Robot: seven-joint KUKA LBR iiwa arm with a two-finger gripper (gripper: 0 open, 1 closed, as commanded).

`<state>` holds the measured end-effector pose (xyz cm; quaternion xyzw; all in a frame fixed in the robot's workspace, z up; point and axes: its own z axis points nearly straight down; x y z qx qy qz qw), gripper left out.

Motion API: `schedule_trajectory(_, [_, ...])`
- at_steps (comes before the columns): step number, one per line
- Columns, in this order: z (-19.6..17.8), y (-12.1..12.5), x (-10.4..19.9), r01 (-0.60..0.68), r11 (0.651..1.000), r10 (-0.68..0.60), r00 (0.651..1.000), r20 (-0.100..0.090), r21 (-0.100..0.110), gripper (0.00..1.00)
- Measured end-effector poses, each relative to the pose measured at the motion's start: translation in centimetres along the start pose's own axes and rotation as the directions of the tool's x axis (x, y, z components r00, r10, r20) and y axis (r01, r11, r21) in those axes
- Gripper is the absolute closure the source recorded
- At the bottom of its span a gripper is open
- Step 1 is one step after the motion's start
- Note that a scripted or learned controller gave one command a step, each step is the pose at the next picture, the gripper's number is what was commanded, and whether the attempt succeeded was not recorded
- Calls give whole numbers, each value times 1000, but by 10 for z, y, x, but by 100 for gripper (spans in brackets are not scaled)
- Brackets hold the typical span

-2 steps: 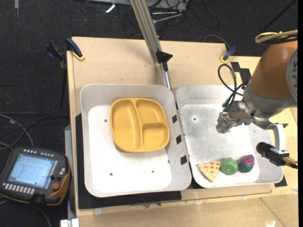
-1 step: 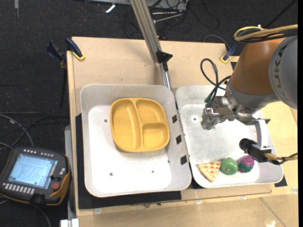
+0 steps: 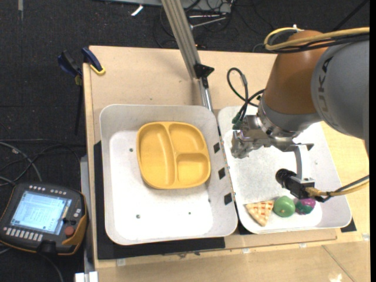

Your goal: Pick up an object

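One control pendant (image 3: 41, 216) with a lit screen lies on the dark floor at the far left. Next to it begins the pale wooden desk (image 3: 147, 78), and a blue and yellow clamp (image 3: 82, 60) sits at its far left corner. The left bin (image 3: 170, 225) carries a yellow plate (image 3: 173, 154) with three compartments, lying flat in the upper middle part of the bin. A slanted metal pole (image 3: 182, 31) comes down from the top and ends near the gap between the two bins. The right bin (image 3: 258, 175) lies just beside the left one. The end effector (image 3: 239, 144) hangs over the upper left part of this bin, close to the border with the left bin; I see nothing held in it, and how far it is open I cannot tell. Three small things lie in a row along the near edge of the right bin, well apart from the end effector: a pizza slice (image 3: 260, 211), then a green round fruit (image 3: 285, 206) just beside it, then a purple thing (image 3: 305, 205) touching the green one. The grey arm (image 3: 329, 81) with its orange band fills the upper right.
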<state>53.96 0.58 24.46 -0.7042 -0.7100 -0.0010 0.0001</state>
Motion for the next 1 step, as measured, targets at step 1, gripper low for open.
schedule_trajectory(1, [-6,1,54,0,1000,0,1000,0,1,100])
